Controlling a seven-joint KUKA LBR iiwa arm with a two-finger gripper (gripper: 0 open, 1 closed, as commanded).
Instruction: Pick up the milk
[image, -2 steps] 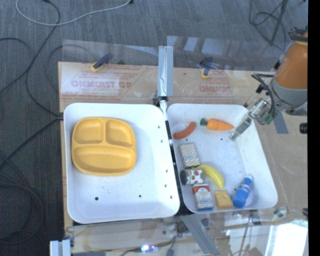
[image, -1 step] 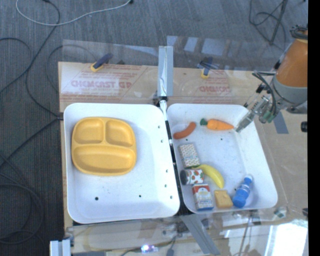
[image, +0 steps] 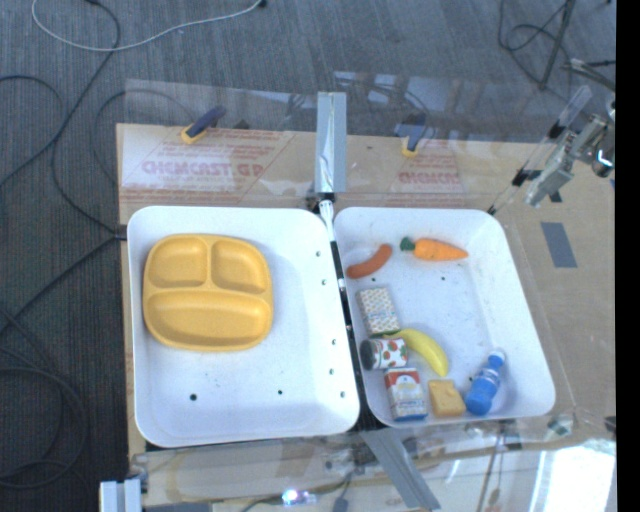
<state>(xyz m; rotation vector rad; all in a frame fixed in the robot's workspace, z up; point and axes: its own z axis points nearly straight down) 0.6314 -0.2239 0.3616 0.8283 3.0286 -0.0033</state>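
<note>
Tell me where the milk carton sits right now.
The small red-and-white milk carton lies near the right white bin's front edge, between the can and the yellow block.

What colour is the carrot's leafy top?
Green, on the small orange toy carrot in the right white bin; camera view.
</note>
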